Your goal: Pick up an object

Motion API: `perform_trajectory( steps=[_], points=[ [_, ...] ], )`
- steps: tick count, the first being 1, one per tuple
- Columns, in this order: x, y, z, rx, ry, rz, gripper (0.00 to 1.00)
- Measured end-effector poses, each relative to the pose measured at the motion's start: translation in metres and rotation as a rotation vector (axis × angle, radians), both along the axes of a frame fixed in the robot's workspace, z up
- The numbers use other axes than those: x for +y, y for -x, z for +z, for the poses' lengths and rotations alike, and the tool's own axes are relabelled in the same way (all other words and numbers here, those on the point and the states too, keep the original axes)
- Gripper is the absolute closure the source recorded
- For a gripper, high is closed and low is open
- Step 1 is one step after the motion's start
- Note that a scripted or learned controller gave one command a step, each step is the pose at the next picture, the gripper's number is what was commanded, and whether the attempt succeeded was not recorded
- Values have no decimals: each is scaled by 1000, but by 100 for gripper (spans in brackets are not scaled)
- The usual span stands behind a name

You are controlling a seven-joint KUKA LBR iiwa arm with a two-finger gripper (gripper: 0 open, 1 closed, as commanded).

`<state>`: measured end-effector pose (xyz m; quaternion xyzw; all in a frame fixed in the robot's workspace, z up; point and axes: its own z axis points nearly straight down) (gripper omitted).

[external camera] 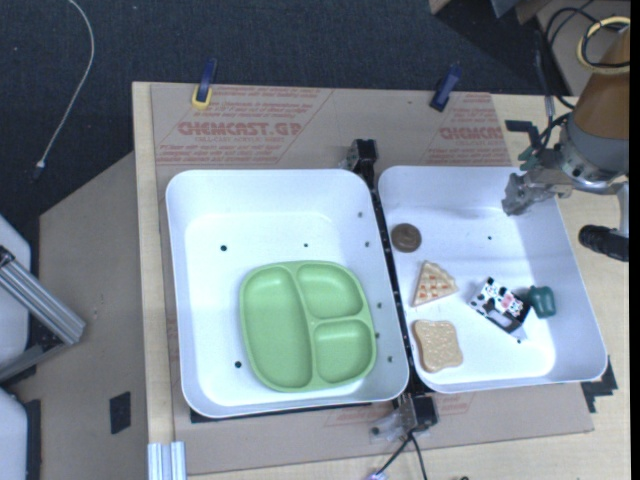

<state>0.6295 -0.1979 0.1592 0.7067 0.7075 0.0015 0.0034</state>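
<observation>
So nothing's been picked up yet as far as I can see. The candidates are all sitting in the right bin: a round brown cookie up near the divider, a triangular waffle-looking piece just below it, a slice of toast under that near the front wall, and a little black-and-white toy with a teal thing right beside it, further toward the right side. All of them lie flat on the bin floor, none lifted or tilted.

The gripper is up at the back right corner of that same bin, over bare white floor and well apart from every item. It's small and grey against the white, and I honestly can't tell whether it's spread or closed. Nothing is visibly in it either way.

The left bin just has a green divided plate in it, nowhere near the arm.

So my read: basically the whole job is left. It needs to choose something, get over it, come down, close and lift. The toy and teal thing look closest to where the arm is now, but touching neighbours could make that a messy grab. The cookie sits alone, though it's very flat.
</observation>
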Motion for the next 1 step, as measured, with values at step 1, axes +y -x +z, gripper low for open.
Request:
perform_trajectory(
  steps=[1],
  points=[
    [-3,4,63,-2,1,0,100]
  ],
)
